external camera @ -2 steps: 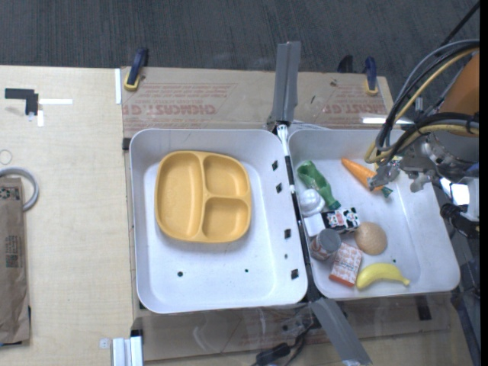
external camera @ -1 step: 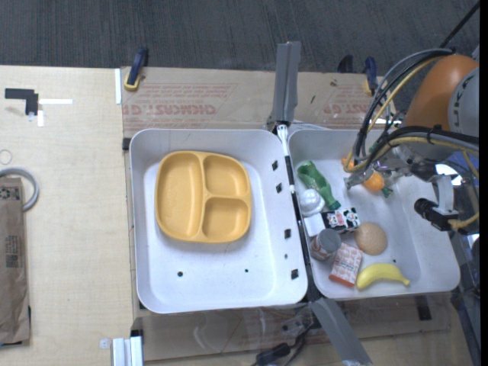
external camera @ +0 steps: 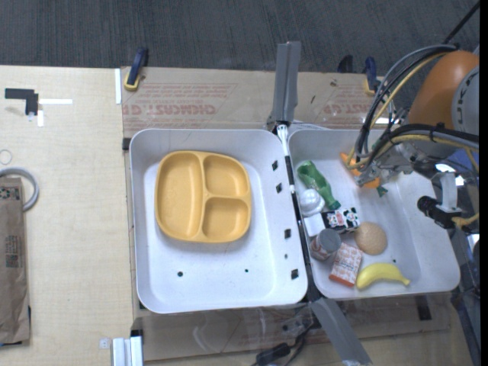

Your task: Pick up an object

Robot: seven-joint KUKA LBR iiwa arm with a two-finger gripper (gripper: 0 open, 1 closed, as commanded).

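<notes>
Divided plate point(external camera: 203, 197) in left bin point(external camera: 152, 273), banana point(external camera: 382, 276) front of right bin point(external camera: 427, 277)

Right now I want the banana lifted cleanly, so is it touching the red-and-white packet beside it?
Cannot tell. In the camera view the banana lies right against the red-and-white packet's lower right corner with no visible gap, but the slanted view does not plainly show contact.
</notes>
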